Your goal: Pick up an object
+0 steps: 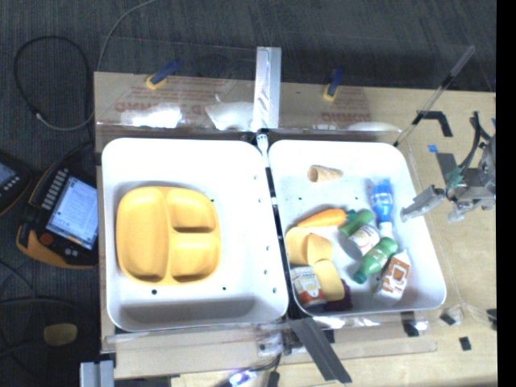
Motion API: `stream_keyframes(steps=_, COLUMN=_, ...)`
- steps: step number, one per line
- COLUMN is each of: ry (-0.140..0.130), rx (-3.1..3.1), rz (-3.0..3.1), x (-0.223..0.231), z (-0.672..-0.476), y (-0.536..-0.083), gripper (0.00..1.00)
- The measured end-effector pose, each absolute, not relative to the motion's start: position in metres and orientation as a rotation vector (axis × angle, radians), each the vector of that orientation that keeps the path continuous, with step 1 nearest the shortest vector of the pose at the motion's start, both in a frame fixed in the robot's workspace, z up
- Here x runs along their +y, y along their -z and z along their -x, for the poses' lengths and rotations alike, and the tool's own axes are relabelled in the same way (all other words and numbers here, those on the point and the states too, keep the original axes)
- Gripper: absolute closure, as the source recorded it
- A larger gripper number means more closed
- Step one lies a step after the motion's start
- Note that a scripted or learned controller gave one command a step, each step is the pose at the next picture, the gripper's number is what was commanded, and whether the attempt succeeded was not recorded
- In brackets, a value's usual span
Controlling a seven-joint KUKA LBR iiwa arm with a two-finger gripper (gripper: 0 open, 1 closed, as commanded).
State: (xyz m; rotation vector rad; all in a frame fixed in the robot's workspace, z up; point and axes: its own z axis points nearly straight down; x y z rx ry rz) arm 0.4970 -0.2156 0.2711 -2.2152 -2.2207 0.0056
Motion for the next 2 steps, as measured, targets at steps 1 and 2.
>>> stream_keyframes(steps=1, ry=-0.005, rx=-2.379, rz=2.043, x=-0.186, z=-0.561, y=-0.179, gripper=0.0)
stream_keyframes(steps=2, ry=0.0, rx=-2.425, rz=1.992, x=-0.146, z=-0.535, y=-0.098, gripper=0.0)
